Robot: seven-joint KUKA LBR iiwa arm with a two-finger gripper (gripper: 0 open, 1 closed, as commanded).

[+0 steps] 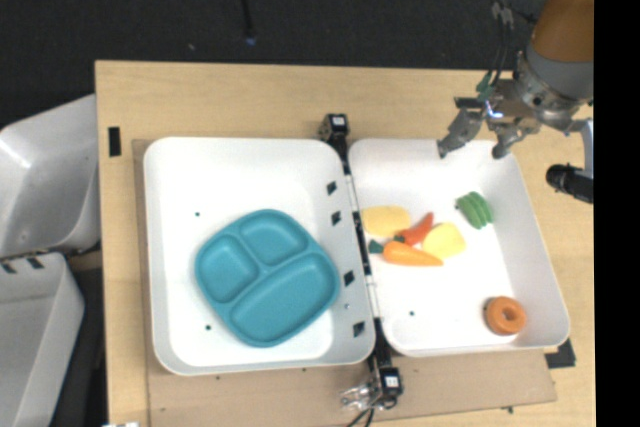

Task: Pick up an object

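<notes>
Wooden bench (pixel 250 100) below; pincer (pixel 478 139) hangs spread above right bin's (pixel 520 190) far rim.

I see a teal divided plate (pixel 265 277), an orange carrot (pixel 412 256), a green vegetable (pixel 475 209), an orange doughnut (pixel 505 315) and white bins (pixel 160 245).

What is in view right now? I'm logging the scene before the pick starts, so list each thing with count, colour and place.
Bench: one, light wood, under both bins.
Bins: two, white, side by side; left bin, right bin.
Divided plate: one, teal, in the left bin.
Green piece: one, green, upper right of the right bin.
Yellow pieces: two, one by the right bin's left wall, one just right of it.
Carrot-like piece: one, orange, below the yellow pieces.
Small red-orange piece: one, between the yellow pieces.
Ring-shaped piece: one, orange, lower right corner of the right bin.
Gripper: one, grey, fingers apart, above the right bin's far edge, holding nothing.
</notes>
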